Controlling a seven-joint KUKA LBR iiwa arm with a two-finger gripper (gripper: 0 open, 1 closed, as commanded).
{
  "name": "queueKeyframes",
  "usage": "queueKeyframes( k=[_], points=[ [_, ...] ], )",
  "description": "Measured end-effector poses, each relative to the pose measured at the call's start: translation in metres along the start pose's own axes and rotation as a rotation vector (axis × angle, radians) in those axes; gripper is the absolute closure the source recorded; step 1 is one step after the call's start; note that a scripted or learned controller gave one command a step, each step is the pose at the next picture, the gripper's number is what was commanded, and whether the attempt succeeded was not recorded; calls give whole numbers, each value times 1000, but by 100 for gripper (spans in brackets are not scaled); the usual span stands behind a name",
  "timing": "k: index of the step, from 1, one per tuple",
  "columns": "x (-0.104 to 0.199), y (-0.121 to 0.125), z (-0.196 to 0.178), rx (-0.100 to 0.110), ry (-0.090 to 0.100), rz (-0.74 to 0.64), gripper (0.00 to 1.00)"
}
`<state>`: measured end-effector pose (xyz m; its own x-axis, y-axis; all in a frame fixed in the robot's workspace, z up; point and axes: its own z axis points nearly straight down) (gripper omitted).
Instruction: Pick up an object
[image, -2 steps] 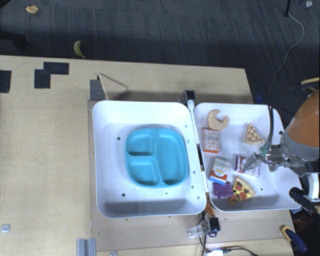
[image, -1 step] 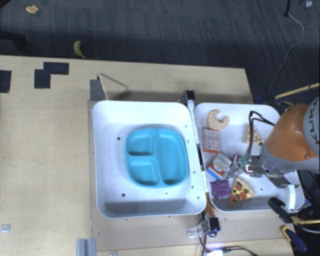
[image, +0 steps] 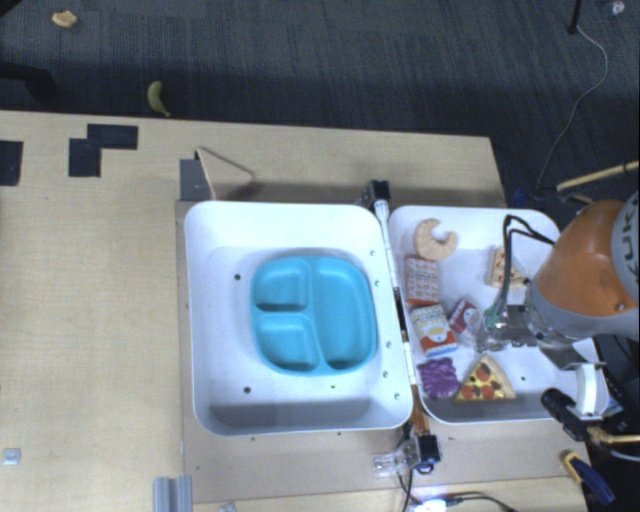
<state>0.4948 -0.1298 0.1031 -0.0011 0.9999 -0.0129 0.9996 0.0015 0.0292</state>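
Two bins, with the toy food crowded into the right one

Several small play-food pieces lie in the right bin (image: 470, 222), any of which could be the thing to pick. A tan, bitten cookie or pretzel shape (image: 435, 238) sits near the far wall. Below it comes a pink waffle-like square (image: 422, 279), then a red-and-white packet (image: 431, 328), then a purple bunch (image: 437, 378) near the front wall. A pizza slice (image: 486, 381) with red dots lies just beside the purple bunch, and a small tan cracker piece (image: 497, 266) rests further right.

The gripper (image: 497, 330) hangs over the middle of this bin, just above the pizza slice and beside the red-and-white packet; whether its fingers are spread or clenched cannot be told from here, and nothing is seen between them. The arm's orange band (image: 590, 268) covers the bin's right side.

The left bin (image: 215, 300) holds a blue divided tray (image: 315, 312) with three compartments.

Both bins rest on a pale wooden surface (image: 90, 330) marked with black tape patches (image: 100, 147). Beyond it is dark carpet (image: 330, 60), where a yellow-green banana-like piece (image: 158, 97) lies.
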Motion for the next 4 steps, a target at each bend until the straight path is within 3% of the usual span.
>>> queueKeyframes(
  k=[1, 2, 3, 4],
  points=[
    [-42, 90, -81, 22, 11, -4, 100],
    [-41, 89, -79, 26, 12, -4, 0],
    [-30, 93, 20, 23, 12, -5, 0],
    [-19, 27, 17, 23, 12, -1, 0]
  ],
)
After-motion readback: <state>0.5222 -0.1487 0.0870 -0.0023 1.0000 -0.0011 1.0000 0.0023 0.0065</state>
